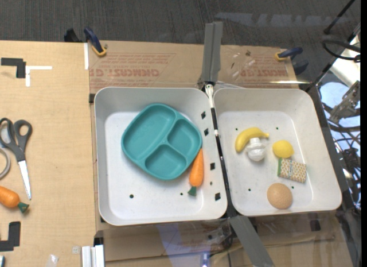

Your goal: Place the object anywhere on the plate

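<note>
Left bin [101,162]: the teal plate [163,139] sits up and left of centre, with bare white floor below it and along the left wall. A carrot [196,169] lies just off the plate's lower right rim, touching it, close to the wall shared with the right bin [322,145]. Over there a banana [250,137], a white lump [256,152], a lemon [282,149], a packet [293,171] and an egg [280,196] crowd the middle. There is open room by the left wall. A grey metal piece that looks like the claw [348,104] hangs beyond the right bin's far edge, well apart from the carrot. Open or closed, I cannot tell. Scissors [17,151] lie on the bench [51,116].
</note>
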Robot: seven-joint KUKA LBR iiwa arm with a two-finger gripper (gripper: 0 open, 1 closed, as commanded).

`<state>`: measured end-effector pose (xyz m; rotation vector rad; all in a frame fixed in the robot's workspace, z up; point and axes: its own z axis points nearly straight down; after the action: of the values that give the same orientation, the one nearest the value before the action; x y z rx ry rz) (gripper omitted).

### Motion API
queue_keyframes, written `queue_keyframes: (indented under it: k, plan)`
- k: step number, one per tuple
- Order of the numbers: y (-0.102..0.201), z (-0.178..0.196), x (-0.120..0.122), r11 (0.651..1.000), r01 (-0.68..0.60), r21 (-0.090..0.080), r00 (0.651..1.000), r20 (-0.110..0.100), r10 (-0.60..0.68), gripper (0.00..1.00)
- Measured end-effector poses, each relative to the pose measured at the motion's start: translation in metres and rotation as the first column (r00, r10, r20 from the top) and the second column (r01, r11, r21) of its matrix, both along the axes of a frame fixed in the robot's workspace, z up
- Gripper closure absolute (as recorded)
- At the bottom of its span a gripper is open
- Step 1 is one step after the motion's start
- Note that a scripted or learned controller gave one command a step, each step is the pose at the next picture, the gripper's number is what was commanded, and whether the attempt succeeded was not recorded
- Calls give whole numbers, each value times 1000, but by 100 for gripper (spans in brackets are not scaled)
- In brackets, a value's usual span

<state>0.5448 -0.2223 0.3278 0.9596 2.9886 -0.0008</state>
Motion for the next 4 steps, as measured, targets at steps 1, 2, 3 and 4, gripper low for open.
queue_keyframes:
  k: [1, 2, 3, 4]
  plan:
    - [0, 77, 20, 994, -111, -1, 994, 2, 111, 100]
    - [18, -40, -34, 969, -245, 1, 969, -1, 245, 100]
    - [1, -2, 1, 951, -309, -2, 951, 2, 309, 100]
    - [1, 91, 34, 879, -476, -2, 879, 2, 476, 100]
